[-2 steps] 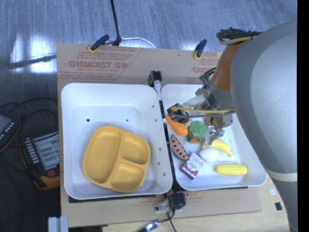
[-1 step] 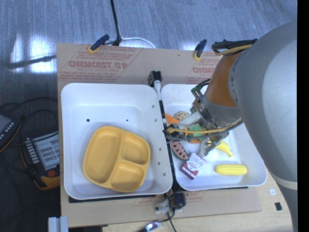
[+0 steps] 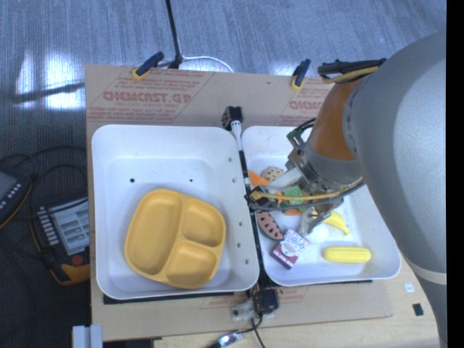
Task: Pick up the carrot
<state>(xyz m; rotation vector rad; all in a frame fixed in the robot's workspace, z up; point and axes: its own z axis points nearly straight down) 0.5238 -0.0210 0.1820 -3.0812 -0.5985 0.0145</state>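
The carrot appears as a small orange piece at the left edge of the right bin, beside the centre divider. My gripper hangs low over the middle of that bin, just right of the carrot, among a cluster of toy foods. Another orange bit peeks out beneath the gripper, and I cannot tell what it is. The wrist and cables hide much of what lies under it.
Around the gripper lie a round cookie, a green item, a dark red slice, a red-and-white box, a corn cob and a banana. A yellow divided tray sits in the left bin.
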